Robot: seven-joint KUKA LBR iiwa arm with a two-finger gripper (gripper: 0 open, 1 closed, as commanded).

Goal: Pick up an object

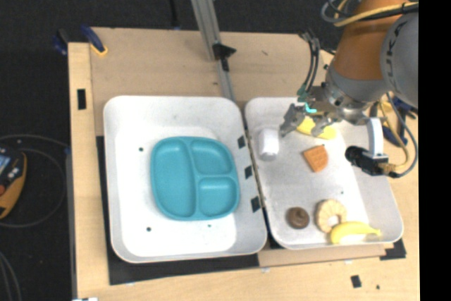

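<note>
My gripper (308, 125) hangs over the far part of the right bin (366, 211), its two fingers spread apart, open. A yellow object (306, 127) lies right under and between the fingers, partly hidden by them. A white cylinder (268, 142) lies to the gripper's left near the bin wall. An orange wedge (316, 158) sits just below the gripper. Near the front edge lie a brown round piece (297, 217), a pale ring-shaped piece (330, 213) and a banana (352, 232).
The left bin (123, 222) holds a teal divided plate (194, 176). A metal post (206, 10) rises behind the bins. Black cables and a connector (366, 160) hang by the right bin's right wall.
</note>
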